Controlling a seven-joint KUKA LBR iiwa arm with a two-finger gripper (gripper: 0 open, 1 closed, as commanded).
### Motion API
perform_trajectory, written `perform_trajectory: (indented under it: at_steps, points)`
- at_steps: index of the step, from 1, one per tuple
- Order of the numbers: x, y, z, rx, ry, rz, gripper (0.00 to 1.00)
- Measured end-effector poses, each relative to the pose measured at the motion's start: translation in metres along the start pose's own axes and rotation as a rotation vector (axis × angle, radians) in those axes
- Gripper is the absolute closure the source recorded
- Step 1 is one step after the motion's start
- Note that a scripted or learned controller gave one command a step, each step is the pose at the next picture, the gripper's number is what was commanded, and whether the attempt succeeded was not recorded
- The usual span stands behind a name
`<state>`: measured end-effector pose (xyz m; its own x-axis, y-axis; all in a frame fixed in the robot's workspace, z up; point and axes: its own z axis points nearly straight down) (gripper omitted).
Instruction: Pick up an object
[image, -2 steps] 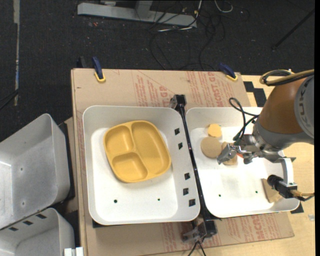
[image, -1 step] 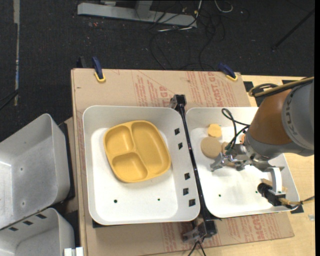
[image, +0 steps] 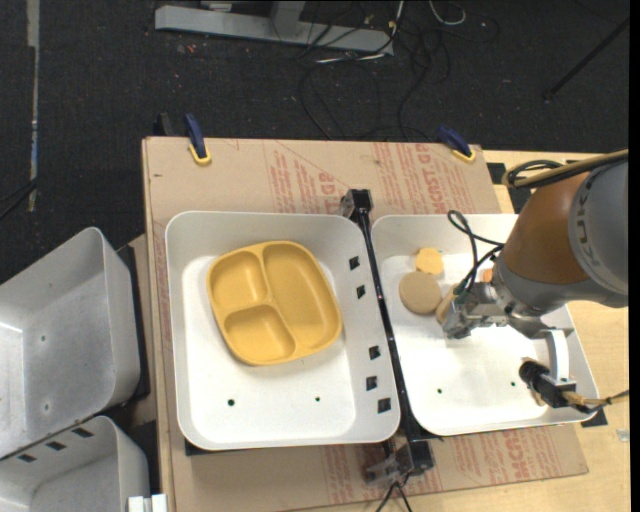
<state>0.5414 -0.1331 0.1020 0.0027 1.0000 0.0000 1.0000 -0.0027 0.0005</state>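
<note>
A yellow divided plate (image: 272, 301) lies in the left bin (image: 200, 400). In the right bin (image: 480, 400) a tan round disc (image: 420, 293) lies near the far left, with a smaller yellow-orange piece (image: 429, 261) just behind it. My gripper (image: 458, 322) is down in the right bin, just right of the tan disc, seen from above under the grey and orange arm (image: 560, 250). Nothing shows between its fingers.
A black divider rail (image: 378, 320) runs between the two bins. Empty white tubs (image: 60, 320) stand off the bench at the left. The cardboard base (image: 300, 170) extends behind the bins, with blue-yellow clamps (image: 198, 145) at its far edge.
</note>
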Motion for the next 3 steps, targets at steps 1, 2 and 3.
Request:
perform_trajectory:
  at_steps: [1, 2, 3]
  points:
    - [0.007, -0.004, -0.047, -0.003, -0.001, -0.005, 1.00]
    - [0.006, -0.006, -0.089, -0.004, -0.002, -0.005, 1.00]
    - [0.009, -0.002, -0.153, -0.007, -0.002, -0.006, 1.00]
